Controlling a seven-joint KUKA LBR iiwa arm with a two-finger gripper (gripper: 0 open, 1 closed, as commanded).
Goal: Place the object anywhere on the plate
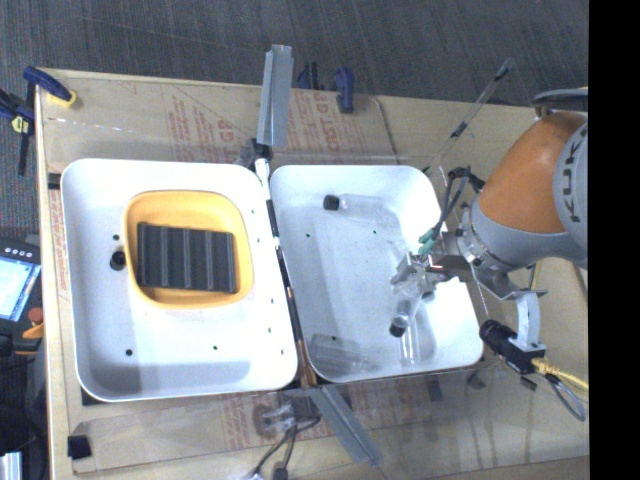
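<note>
Clear plastic bottle with a dark cap (403,320) lying near the right bin's near-right corner (470,353), just beneath the two-finger gripper (415,271), jaw state impossible to tell, far from the yellow plate with its dark ribbed centre (150,208) in the left bin, likely to slip from a glancing pinch.

1. 2 shallow white bins sit side by side on a plywood bench (150,108).
2. The left white bin (90,348) has a yellow rounded-square plate (150,213) in it, and a dark ribbed rectangular tray (187,257) rests on that plate.
3. The right white bin (350,183) holds a clear plastic bottle with a black cap (352,205) lying near its back wall.
4. Another clear, see-through object (335,353) lies by the front left corner, hard to make out.
5. The grey arm with the orange band (525,183) reaches in from the right, its two-finger gripper (412,278) low over the right side of that bin. Can't tell how its tips are set.
</note>
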